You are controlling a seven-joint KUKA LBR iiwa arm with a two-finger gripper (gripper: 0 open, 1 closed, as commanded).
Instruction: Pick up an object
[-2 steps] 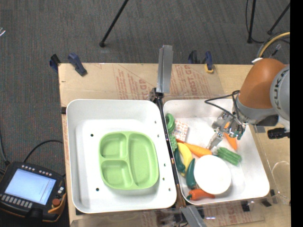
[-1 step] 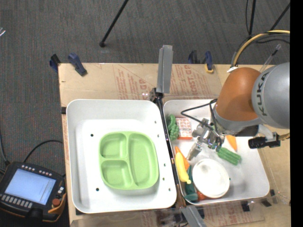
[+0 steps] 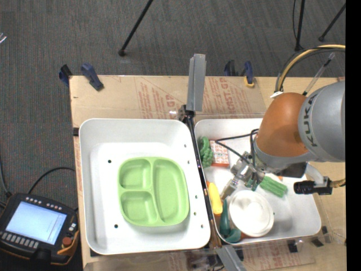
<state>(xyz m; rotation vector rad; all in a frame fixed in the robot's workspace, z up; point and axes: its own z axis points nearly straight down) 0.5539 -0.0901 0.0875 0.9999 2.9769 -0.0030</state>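
Observation:
The right bin (image 3: 303, 214) holds several small objects. A white bowl (image 3: 251, 213) lies near its front, with a dark green item (image 3: 225, 226) tucked at its left edge. An orange and yellow stick-shaped item (image 3: 214, 200) lies along the bin's left wall. Further back are a bumpy green item (image 3: 205, 153) and a red and white box (image 3: 220, 153). A light green ridged piece (image 3: 274, 186) lies to the right of the wrist. My gripper (image 3: 232, 186) hangs low over the bin, between the orange item and the bowl's back rim, pointing down and to the left. I see nothing held in it.
The left bin (image 3: 90, 151) holds a light green divided plate (image 3: 152, 192). A grey upright post (image 3: 196, 86) stands at the back between the bins. Blue clamps (image 3: 90, 75) grip the cardboard bench top. A teach pendant (image 3: 36, 224) lies at the lower left.

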